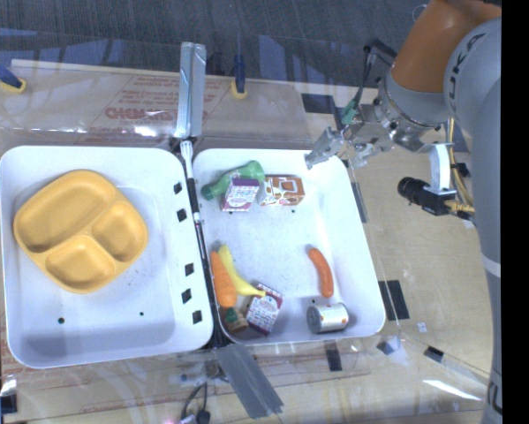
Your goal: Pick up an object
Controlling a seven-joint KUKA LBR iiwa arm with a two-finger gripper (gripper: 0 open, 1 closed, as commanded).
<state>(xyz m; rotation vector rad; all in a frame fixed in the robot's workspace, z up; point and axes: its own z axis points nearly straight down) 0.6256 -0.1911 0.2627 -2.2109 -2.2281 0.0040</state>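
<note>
The gripper (321,153) is hovering with fingers apart and nothing held over the right bin's (363,237) corner, probably lining up for the cartons (264,193).

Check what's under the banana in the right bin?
The banana lies over the carrot at the right bin's left wall, its lower end by a small carton. Something brown shows below; the rest is covered.

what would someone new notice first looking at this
Most likely the yellow divided plate, lying alone in the left bin. Next, the clutter in the right bin: small cartons near the far wall, a carrot and banana by the divider, a sausage and a tin can. The gripper hovers at that bin's far right corner.
</note>
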